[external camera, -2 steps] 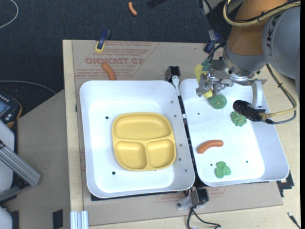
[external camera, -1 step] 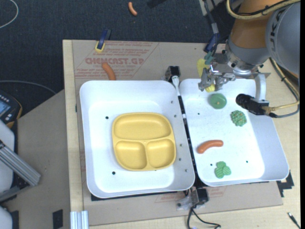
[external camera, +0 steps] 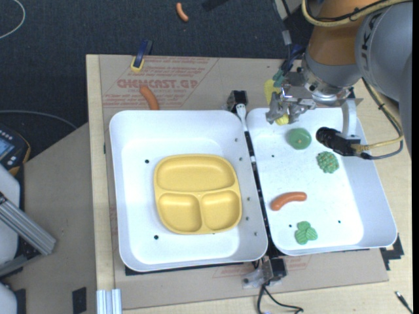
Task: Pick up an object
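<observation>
The gripper (external camera: 286, 108) hangs over the far left corner of the right bin (external camera: 373, 195), close over a small yellow piece (external camera: 280, 118) that lies just beneath it; whether it is clenched or released I cannot tell. That yellow piece looks like a light moulded plastic toy, smooth and probably slippery, best pinched across its narrow width.

Just right of the yellow piece lies a flat green disc (external camera: 299, 138), and beyond that a knobbly green lump (external camera: 328, 161). Nearer the camera sit an orange sausage (external camera: 289, 201), rounded and likely to roll, and a second green lump (external camera: 305, 232). Well left of the yellow piece, the left bin (external camera: 124, 175) carries a glossy, rigid yellow divided tray (external camera: 196, 193).
</observation>
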Robot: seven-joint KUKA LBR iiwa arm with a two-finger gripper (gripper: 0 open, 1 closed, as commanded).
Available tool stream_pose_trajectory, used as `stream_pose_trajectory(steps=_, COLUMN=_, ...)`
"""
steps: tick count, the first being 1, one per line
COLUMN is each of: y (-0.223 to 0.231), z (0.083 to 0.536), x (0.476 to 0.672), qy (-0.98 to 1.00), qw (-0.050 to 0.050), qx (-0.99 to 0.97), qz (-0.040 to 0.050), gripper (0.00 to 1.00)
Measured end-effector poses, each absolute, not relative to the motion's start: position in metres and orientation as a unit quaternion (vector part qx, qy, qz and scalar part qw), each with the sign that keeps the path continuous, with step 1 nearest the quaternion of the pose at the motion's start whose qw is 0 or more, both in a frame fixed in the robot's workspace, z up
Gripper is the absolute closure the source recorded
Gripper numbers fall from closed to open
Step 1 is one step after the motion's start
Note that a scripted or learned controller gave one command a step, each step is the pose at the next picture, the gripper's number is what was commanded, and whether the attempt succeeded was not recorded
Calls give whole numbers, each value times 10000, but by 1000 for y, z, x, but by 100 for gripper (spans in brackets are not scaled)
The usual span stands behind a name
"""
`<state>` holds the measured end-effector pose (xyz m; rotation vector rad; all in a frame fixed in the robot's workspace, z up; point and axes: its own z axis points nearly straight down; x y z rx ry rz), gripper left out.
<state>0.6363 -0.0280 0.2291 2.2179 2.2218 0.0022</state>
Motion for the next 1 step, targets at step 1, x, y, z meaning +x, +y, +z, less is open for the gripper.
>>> stream_pose_trajectory(steps=1, y=-38, z=233, x=624, qy=7067, qw=-7, qx=7075, qz=-6, gripper=100)
